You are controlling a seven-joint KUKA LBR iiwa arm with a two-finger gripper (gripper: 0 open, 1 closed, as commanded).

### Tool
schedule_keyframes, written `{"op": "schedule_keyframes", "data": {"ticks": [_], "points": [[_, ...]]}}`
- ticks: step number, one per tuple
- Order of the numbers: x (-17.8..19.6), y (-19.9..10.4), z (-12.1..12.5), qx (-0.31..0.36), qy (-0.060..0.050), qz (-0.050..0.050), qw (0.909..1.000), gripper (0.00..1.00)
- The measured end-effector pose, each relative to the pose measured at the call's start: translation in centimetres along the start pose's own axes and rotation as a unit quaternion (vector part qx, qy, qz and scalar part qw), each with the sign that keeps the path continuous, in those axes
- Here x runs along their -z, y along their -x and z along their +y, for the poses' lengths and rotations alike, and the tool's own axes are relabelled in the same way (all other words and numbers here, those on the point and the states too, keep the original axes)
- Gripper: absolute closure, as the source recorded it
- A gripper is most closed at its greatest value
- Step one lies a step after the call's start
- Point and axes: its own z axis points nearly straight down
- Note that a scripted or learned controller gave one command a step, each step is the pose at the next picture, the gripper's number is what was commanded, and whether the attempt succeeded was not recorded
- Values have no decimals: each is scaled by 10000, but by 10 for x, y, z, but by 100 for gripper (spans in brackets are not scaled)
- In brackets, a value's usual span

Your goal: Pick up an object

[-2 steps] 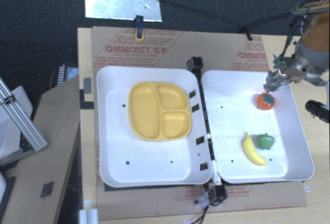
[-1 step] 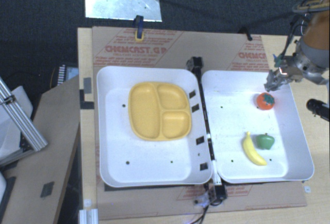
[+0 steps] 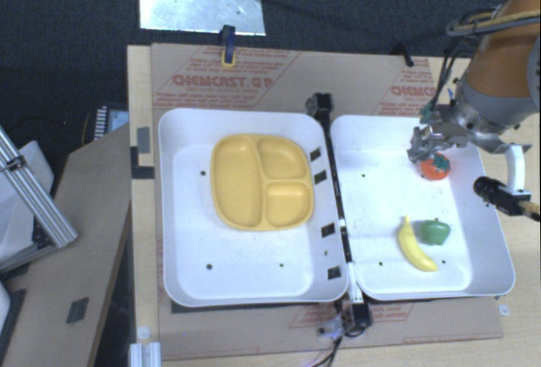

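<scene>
Orange-red fruit (image 3: pixel 435 168) is sitting directly under the gripper (image 3: pixel 425 145) in the right bin (image 3: pixel 499 272) — jaw state impossible to tell — with banana (image 3: pixel 416 246) and green pepper (image 3: pixel 434 231) lying well below them.

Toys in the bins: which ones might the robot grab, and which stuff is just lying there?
For the job:
small red-orange round toy, right under the gripper
yellow toy banana
green toy pepper

Just lying about:
yellow divided plastic plate
yellow clamp

The grey arm with its orange band reaches in above the right bin's (image 3: pixel 486 268) far right corner. Its claw (image 3: pixel 425 145) hangs low over that bin's far part, pointing down.
</scene>
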Motion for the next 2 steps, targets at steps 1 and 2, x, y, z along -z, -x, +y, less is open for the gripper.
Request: {"op": "schedule_keyframes", "data": {"ticks": [1, 2], "points": [[5, -44, -12, 1, 5, -2, 10000, 100], [-5, -92, -19, 4, 3, 0, 10000, 100]]}}
